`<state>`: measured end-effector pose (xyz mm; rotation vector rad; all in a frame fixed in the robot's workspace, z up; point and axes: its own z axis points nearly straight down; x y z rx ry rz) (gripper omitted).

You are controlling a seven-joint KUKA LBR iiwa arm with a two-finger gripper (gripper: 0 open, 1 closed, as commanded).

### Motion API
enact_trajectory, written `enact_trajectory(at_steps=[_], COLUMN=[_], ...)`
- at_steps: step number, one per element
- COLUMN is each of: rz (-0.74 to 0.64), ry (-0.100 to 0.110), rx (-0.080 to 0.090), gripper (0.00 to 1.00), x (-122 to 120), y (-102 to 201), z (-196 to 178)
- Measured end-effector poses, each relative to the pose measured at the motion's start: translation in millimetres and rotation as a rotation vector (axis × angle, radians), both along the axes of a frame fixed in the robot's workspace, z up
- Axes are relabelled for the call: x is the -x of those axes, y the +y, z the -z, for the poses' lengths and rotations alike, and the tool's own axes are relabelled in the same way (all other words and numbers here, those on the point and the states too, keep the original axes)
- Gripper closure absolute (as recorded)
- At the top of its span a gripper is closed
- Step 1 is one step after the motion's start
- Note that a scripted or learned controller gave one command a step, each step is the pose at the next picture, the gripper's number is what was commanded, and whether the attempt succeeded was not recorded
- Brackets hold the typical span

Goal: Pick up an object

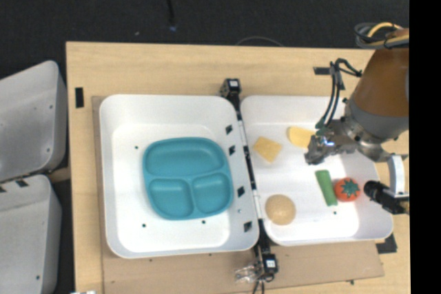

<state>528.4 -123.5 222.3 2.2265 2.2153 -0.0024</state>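
From my station I see the wooden surface (83, 217) carrying two shallow white bins side by side. The left bin (124, 127) holds a teal divided tray (187, 177) with three compartments, lying flat near the middle of the bin. The right bin (303, 231) holds the small things. The arm (382, 89) comes in from the right edge of the view, its orange band above the grey wrist, and it leans down and toward the left over the upper right part of the right bin. The gripper (315, 150) hangs low over the bin floor, just beside the lower right edge of a yellow rounded piece (298, 136); I cannot tell if it touches this piece, and I cannot tell if the gripper is open or closed, because it looks dark and small from here. I see nothing held in it. Below the gripper lies a green stick-shaped object (326, 187), slightly tilted, and touching its right side is a red tomato-like toy (348, 189) with a green top. A round tan object (280, 208) sits near the bottom left of this bin. A yellow wedge like cheese (267, 149) lies near the divider between the bins, well apart from the gripper.
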Motion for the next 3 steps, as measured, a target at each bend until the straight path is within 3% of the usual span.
enact_trajectory(at_steps=[1,3], rz=[-0.012,-0.014], ry=[0.0,-0.003], rx=[-0.004,-0.004], gripper=[1.0,1.0], x=[5.4,16.8], y=[42.4,162.5], z=[-7.8,-21.0])
